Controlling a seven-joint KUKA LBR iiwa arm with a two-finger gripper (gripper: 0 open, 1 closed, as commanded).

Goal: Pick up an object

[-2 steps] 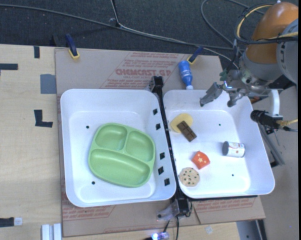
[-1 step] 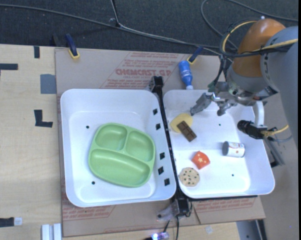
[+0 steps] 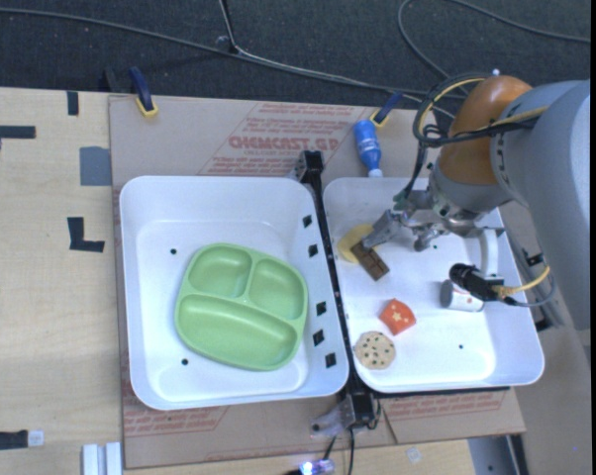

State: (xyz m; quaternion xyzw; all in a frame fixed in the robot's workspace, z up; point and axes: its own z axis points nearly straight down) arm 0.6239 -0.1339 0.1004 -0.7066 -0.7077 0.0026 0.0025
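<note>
The gripper [image 3: 392, 228] is hanging low in the right bin [image 3: 511, 359], just beside a yellow piece [image 3: 353, 239] and a brown block [image 3: 373, 263] that are lying together near the bin's left wall. Whether the fingers are apart or together cannot be told from here (the wrist is covering them). To do this well, I judge the fingers should be straddling one item alone, probably the brown block, and closing squarely before lifting. The divider [image 3: 323, 265] between the bins is crowding that side, so there is little room. An orange cube [image 3: 398, 316] and a speckled cookie [image 3: 375, 349] are sitting well apart nearer the front, and a green tray [image 3: 243, 305] is lying in the left bin [image 3: 140, 295].
</note>
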